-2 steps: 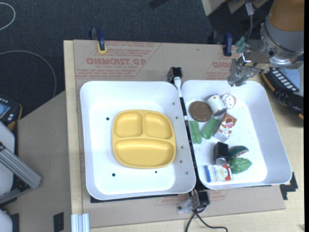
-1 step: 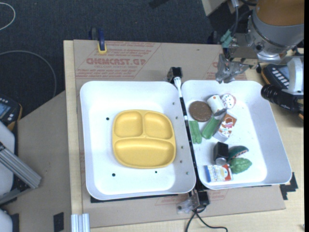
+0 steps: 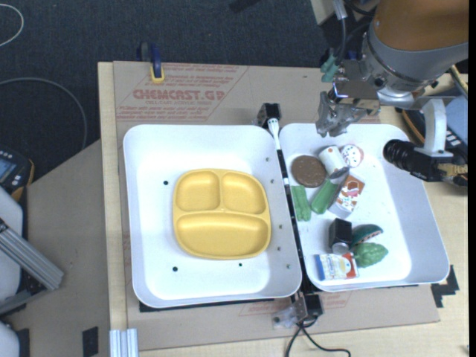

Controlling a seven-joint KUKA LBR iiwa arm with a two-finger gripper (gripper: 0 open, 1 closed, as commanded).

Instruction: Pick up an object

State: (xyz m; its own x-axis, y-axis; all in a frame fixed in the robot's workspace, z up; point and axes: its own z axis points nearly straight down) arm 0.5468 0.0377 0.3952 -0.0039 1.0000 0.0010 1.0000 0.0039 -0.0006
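Brown board table (image 3: pixel 186 88) carries two shallow white bins side by side. Grey arm with orange band (image 3: pixel 420 28) comes in from the right, over the far right corner.

Left white bin (image 3: pixel 141 199): one yellow three-compartment plastic plate (image 3: pixel 221 214), roughly centred, flat.

Right white bin (image 3: pixel 405 222): all the candidate objects, clustered in its left half.

Claw (image 3: pixel 335 129) hangs over the right bin's far rim, just beyond the clutter. Can't tell whether it's open or closed. Nothing visibly gripped.

Objects, big to small:
- brown round disc (image 3: pixel 307 171), flat, nearest the claw, near the divider
- red-and-white packet (image 3: pixel 349 193), right of the disc
- two green sticks: one (image 3: pixel 300 203) along the divider, the other (image 3: pixel 324 196) tilted, just beside the packet
- green leafy piece (image 3: pixel 370 254) with a teal piece (image 3: pixel 366 234) at its far side, near end of the bin
- small printed white carton (image 3: pixel 336 266) at the near rim
- black short cylinder (image 3: pixel 341 234), between packet and carton
- white cylinder (image 3: pixel 332 159), touching the disc's right edge
- white round piece with red dots (image 3: pixel 351 155), just right of that
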